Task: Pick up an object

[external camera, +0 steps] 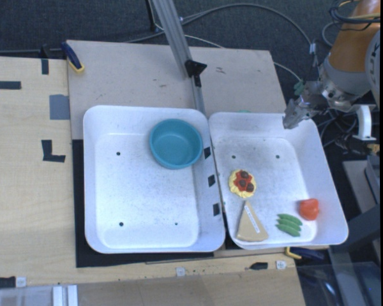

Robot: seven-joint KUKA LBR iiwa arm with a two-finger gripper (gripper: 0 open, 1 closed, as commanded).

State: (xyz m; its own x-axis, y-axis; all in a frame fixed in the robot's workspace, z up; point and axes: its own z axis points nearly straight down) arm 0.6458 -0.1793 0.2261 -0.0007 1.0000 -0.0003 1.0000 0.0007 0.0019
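You have two shallow white bins side by side on the bench (134,62). The left bin (108,190) has a speckled floor and carries one thing: a round teal bowl (175,143), smooth and glossy, sitting in its far right corner close to the shared wall.

The right bin (274,152) holds four small toy foods, all gathered in its near half. A round yellow piece topped with red and dark bits (242,183) lies near the left wall. Just in front of it sits a tan wedge (250,225), flat and triangular, its point toward the yellow piece. To the right of the wedge you see a green pea pod (289,224), bumpy and elongated, and beyond it a small red-orange tomato-like piece (309,208) by the right wall. None of them touch one another, apart from the wedge tip, which comes right up to the yellow piece.

The tool (295,115) hangs over the far right corner of the right bin, well apart from the toys. You cannot tell from this angle whether it is apart or together; nothing shows in it.
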